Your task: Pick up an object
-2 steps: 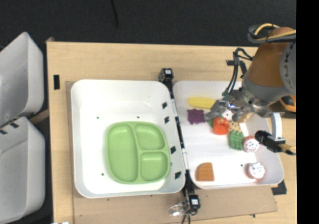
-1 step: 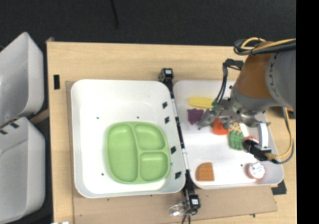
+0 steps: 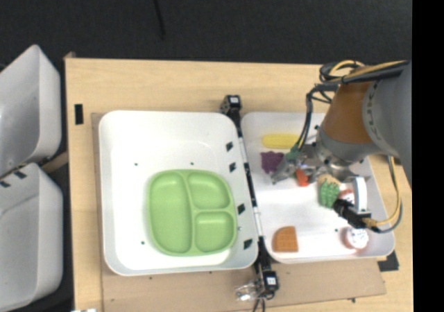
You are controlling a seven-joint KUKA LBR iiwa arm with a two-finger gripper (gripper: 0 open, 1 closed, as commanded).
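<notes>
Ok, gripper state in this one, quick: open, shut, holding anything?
Gripper: cannot be told; it sits low in the right bin between the purple item and the small orange item.

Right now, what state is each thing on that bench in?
Green tray: flat in the left bin, nothing on it.
Corn: lying at the right bin's far end.
Purple piece: lying beside the gripper, free.
Orange piece: just under the gripper; held or not, unclear.
Green toy: loose, under the arm.
Brown slice: flat, near edge.
</notes>
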